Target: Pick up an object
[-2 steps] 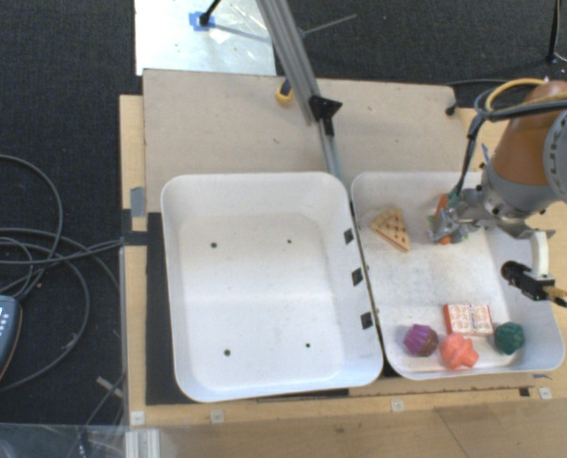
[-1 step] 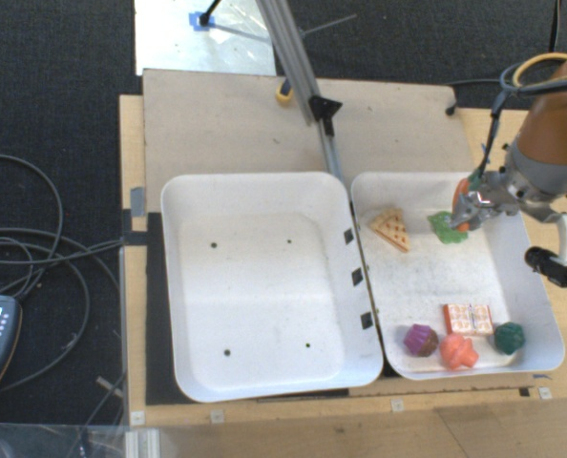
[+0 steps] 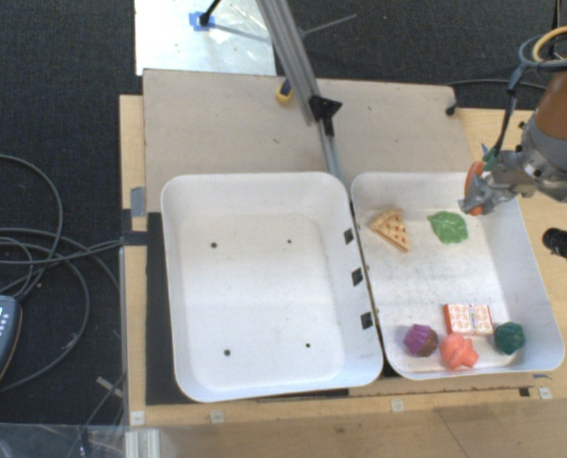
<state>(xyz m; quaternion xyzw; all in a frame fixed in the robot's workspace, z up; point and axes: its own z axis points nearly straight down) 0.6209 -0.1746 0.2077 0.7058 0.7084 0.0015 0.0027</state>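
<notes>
Green leaf (image 3: 448, 227); purple toy (image 3: 419, 340).

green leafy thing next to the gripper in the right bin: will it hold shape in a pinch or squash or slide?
The green leafy piece looks like a small lumpy toy, probably light, so a push may just slide it across the smooth right bin. Its crinkled, uneven outline could let fingers slip off. It sits low and flat, so rolling seems unlikely. The gripper is beside it.
</notes>
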